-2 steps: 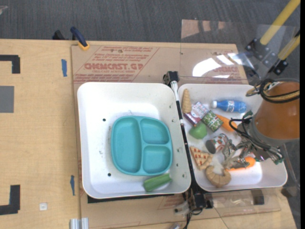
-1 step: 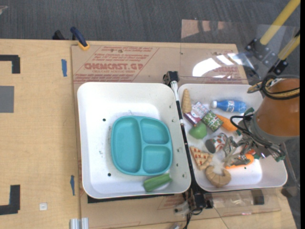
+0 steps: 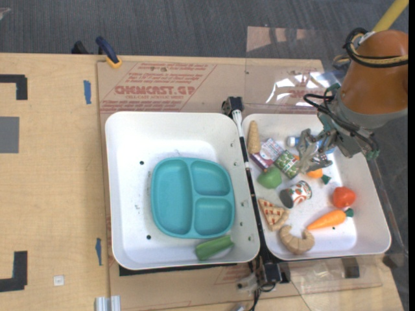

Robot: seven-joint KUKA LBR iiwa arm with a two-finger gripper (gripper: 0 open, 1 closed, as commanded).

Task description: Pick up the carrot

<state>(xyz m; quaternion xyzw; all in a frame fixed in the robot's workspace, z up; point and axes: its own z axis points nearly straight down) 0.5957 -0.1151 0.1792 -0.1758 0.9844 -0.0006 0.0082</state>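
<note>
One fixed camera looks down at a slant on the tabletop [image 3: 52, 173]. Both white bins [image 3: 123, 193] fit inside the frame. The arm [image 3: 376, 70] enters from the right edge.

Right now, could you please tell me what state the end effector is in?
End effector: low over the right-hand shallow white bin, among the toys; open or closed cannot be told. The orange toy carrot with green top lies apart, ungrasped.
</note>
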